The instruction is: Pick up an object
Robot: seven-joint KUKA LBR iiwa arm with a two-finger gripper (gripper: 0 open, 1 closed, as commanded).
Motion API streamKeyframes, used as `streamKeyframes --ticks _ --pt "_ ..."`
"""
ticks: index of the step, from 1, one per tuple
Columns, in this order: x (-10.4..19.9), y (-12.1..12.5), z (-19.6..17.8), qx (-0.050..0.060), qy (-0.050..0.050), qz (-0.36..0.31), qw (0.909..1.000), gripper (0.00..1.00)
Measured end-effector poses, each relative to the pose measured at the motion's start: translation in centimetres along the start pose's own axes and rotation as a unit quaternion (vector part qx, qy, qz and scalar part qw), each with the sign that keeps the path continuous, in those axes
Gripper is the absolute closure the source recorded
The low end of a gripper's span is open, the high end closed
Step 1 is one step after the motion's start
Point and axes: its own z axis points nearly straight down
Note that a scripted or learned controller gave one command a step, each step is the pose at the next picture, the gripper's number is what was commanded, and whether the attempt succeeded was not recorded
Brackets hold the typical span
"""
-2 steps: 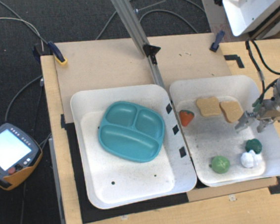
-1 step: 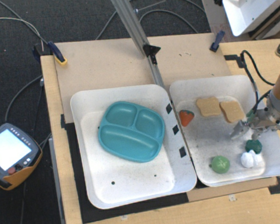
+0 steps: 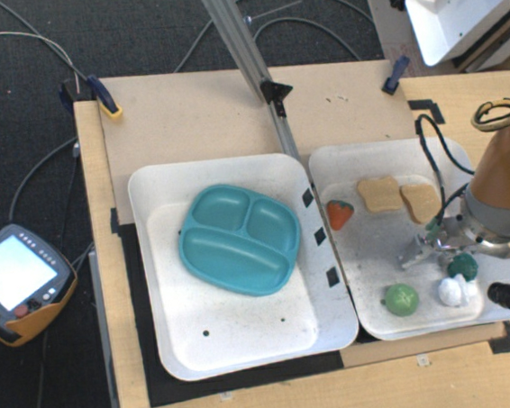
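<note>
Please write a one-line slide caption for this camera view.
Robot hand lowered into the right bin among toy foods; a teal divided plate lies in the left bin.

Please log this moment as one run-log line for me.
arm: over right bin | claw: low, near bread slices | teal plate: left bin | lifted: nothing seen
</note>
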Motion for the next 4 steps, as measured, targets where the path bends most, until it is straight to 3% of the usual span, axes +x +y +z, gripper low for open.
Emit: streamKeyframes --ticks 1,2,3,4 --pt "-0.1 0.2 0.2 -0.005 -0.002 0.000 1.0000 0.00" --pt "-0.1 0.3 -1.0 -0.008 -0.004 0.001 1.0000 1.00" --pt "0.0 1.4 -7.0 -0.007 -0.003 -0.001 1.0000 1.00" --pt "0.0 0.7 -13.1 -0.007 -0.004 -0.001 1.0000 1.00"
